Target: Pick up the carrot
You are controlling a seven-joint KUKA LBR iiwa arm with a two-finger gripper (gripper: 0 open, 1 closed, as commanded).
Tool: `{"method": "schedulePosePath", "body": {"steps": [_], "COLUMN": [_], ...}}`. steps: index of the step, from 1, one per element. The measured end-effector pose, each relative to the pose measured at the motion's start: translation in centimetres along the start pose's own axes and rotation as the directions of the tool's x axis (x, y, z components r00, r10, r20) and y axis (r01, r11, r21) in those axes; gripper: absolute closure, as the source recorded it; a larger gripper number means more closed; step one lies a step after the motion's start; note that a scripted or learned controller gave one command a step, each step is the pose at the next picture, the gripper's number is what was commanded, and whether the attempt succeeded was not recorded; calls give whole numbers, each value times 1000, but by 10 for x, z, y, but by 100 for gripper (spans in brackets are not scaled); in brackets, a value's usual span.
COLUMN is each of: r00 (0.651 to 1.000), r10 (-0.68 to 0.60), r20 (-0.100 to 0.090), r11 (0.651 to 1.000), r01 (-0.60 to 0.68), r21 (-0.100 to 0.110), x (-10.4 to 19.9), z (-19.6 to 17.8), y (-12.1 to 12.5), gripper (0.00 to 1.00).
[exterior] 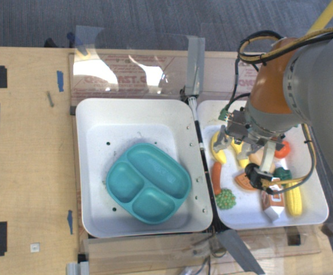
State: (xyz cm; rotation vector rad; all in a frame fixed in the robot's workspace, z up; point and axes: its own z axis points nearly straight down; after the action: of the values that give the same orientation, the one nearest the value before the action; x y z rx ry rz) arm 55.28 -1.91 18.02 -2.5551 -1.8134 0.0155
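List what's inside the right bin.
Right bin shows a carrot by its left wall, broccoli beside the carrot's lower end, a banana above, corn at right. The arm covers the middle; whatever lies under it is hidden.

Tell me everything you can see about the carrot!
The carrot is a small orange-red stick, smooth like plastic toy food. It lies flat in the right bin, close along the bin's left wall, running up and down in the picture. Its lower end is right by a green broccoli, touching or nearly so. A yellow piece sits just past its upper end.
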Motion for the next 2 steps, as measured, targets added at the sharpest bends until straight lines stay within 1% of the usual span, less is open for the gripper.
{"method": "schedulePosePath", "body": {"steps": [1,2], "r00": [988,991], "r10": [152,135], "r20": [-5,-5], "r11": [988,991], "r01": [-152,-135], "r21": [-13,-14], "x": [20,45], "z": [-46,-90], "y": [-13,42], "gripper": [100,100]}}
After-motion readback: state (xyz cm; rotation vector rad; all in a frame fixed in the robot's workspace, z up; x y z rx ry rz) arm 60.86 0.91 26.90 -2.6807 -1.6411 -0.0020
